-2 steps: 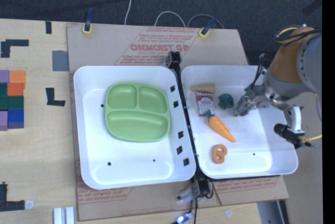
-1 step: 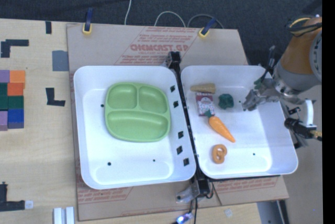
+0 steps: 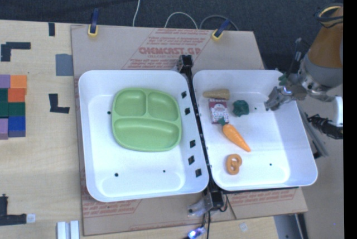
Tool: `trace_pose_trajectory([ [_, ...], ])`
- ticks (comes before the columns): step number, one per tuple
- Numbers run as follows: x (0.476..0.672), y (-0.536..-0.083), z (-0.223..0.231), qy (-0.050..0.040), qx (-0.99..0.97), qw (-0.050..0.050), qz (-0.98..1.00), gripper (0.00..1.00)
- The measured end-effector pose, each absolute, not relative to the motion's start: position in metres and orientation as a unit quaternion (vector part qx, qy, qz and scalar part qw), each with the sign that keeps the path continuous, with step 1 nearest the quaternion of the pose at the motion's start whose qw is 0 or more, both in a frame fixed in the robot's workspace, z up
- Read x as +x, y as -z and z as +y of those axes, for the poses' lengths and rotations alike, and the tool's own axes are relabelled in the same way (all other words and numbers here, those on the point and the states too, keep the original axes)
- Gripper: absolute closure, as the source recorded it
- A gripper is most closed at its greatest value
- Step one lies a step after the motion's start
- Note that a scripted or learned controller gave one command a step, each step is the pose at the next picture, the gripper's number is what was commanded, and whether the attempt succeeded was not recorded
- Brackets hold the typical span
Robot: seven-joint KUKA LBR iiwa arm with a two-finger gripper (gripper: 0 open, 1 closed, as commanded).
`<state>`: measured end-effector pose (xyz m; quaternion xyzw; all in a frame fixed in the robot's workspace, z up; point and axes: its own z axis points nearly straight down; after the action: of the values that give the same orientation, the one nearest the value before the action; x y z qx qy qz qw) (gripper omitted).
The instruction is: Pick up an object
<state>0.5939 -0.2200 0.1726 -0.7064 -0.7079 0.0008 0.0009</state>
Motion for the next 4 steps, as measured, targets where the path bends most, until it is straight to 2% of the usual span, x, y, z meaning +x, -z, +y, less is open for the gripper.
trace_pose_trajectory([
  [2, 0.587, -0.254, -0.220, -0.0008, -0.706, 0.001, -0.708, 1.00],
  [4, 0.593, -0.222, -0.101, -0.0018, -0.704, 0.004, -0.710, 1.00],
])
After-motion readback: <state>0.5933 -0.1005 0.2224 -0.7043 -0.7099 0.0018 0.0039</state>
